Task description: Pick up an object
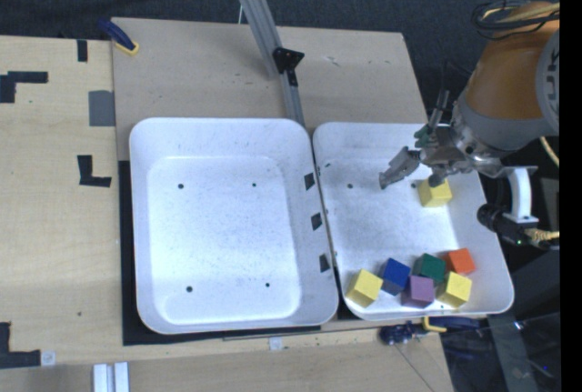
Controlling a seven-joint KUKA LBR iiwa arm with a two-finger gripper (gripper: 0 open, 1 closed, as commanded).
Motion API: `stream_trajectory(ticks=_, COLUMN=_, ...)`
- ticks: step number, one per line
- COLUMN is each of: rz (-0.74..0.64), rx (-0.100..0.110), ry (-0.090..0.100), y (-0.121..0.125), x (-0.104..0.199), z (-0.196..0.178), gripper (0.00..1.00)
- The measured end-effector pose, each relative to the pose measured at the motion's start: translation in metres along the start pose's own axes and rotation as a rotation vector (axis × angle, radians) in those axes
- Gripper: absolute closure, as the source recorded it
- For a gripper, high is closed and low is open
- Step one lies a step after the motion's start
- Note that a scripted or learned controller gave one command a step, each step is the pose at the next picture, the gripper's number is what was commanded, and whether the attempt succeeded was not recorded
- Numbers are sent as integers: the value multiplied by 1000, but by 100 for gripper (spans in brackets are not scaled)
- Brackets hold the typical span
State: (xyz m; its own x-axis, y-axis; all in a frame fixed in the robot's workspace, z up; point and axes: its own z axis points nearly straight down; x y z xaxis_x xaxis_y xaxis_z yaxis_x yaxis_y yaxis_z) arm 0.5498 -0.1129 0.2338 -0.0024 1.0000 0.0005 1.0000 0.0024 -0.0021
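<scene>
White plastic forms the two bins on the wooden bench (346, 72): the left bin (145, 145) and the right bin (359, 226) stand side by side, touching. No brand, label or writing can be read anywhere. The grey arm (509, 95) with its orange band comes in from the right and bends down over the right bin. Its claw (414, 167) is spread wide, one dark finger (396, 172) points to the left, and nothing is between the fingers. A yellow cube (436, 193) lies in the right bin just beside the claw, under the wrist. At the near edge of this bin lie close together a second yellow cube (365, 286), a blue cube (396, 274), a purple cube (420, 289), a green cube (429, 268), an orange cube (461, 260) and a third yellow cube (457, 288).
</scene>
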Motion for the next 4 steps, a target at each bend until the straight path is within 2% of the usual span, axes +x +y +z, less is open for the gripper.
stream_trajectory(ticks=1, rz=0, rx=0, ry=0, y=0, x=0, z=0, gripper=0)
stream_trajectory(ticks=3, rz=1, rx=7, ry=1, y=-15, x=12, z=110, gripper=0)
stream_trajectory(ticks=4, rz=1, rx=2, ry=-1, y=-16, x=12, z=144, gripper=0)
